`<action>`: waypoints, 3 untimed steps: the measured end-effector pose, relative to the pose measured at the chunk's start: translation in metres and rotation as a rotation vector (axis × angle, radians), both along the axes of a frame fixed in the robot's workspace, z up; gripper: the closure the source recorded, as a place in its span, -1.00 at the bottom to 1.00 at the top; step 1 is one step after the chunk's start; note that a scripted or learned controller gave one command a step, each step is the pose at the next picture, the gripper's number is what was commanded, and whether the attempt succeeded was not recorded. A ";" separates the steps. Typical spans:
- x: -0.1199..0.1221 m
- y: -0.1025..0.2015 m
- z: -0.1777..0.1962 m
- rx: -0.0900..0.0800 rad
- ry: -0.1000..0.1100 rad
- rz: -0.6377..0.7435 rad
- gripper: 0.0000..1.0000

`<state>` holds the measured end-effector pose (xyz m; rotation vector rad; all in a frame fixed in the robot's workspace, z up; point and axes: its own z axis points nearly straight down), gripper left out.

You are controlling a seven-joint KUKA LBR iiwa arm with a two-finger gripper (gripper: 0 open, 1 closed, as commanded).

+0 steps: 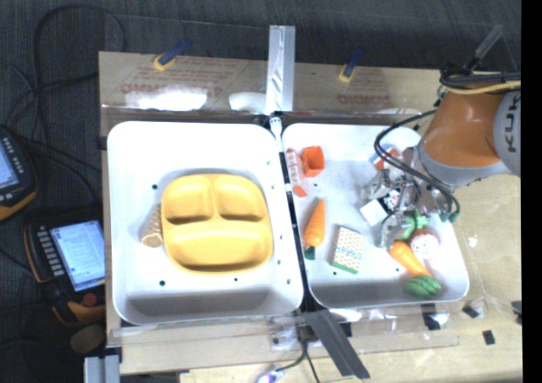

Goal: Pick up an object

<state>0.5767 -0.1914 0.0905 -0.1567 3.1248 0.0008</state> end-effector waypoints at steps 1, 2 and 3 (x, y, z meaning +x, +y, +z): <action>-0.071 -0.019 0.000 -0.001 -0.001 -0.042 -1.00; -0.075 0.023 0.001 -0.005 -0.005 -0.102 -1.00; -0.092 -0.023 0.028 -0.004 0.010 0.125 -1.00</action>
